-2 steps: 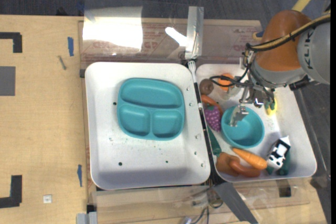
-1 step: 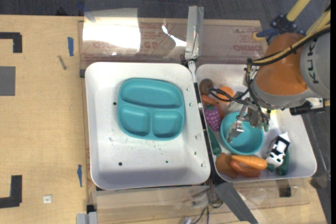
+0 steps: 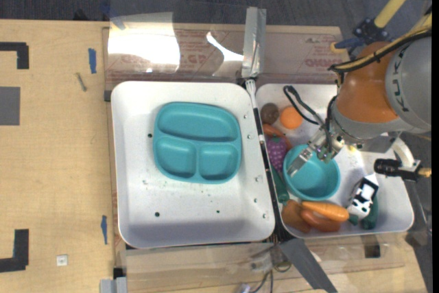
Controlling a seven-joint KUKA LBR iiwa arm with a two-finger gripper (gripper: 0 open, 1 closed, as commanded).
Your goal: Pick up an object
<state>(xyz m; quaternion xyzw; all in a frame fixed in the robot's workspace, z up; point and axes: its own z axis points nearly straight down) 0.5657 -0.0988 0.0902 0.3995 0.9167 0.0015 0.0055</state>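
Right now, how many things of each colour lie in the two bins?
Teal: 2, tray and bowl
Orange: 2, ball and carrot
Purple: 1, grapes
Brown: 1, round piece
Black-and-white: 1, toy
Total: 7, though others may be hidden.

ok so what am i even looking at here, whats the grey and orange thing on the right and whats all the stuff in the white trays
You are looking down at a slant from one fixed camera above a workbench. The grey and orange thing is a robot arm reaching in from the right. At its tip is a two-finger gripper, hanging over the rim of a teal bowl.

Two shallow white bins sit side by side. The left bin holds a teal divided plate. The right bin holds the bowl plus small toys: an orange ball, purple grapes, an orange carrot and a black and white toy.

I cannot tell from this angle whether the gripper has hold of anything.
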